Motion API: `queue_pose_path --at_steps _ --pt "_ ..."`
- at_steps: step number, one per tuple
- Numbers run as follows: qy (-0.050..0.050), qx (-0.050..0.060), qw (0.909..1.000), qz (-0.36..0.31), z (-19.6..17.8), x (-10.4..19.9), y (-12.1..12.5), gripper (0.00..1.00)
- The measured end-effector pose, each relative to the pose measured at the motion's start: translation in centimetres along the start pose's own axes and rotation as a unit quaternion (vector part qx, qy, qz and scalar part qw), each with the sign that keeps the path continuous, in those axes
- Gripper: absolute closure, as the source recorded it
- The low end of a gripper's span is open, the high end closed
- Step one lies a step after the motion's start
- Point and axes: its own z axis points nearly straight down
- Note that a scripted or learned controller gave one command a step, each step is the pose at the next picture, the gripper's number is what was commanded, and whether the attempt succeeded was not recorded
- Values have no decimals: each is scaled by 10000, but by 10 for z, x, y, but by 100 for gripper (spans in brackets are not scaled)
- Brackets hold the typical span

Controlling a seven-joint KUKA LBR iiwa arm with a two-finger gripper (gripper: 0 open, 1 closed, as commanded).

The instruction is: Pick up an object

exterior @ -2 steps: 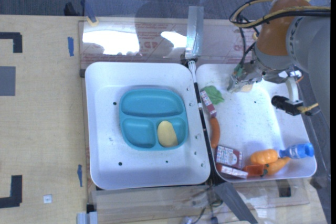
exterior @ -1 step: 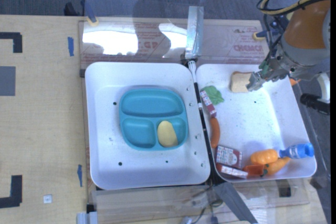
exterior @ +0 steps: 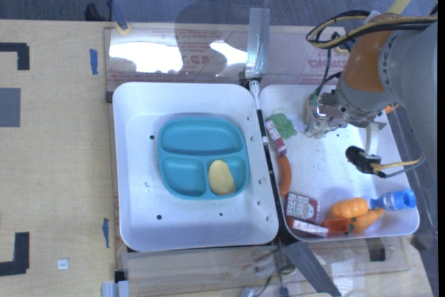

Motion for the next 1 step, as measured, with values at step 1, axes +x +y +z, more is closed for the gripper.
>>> queue_pose_path --at_steps 1 --pt "-2 13 10000 -4 1 0 -1 0"
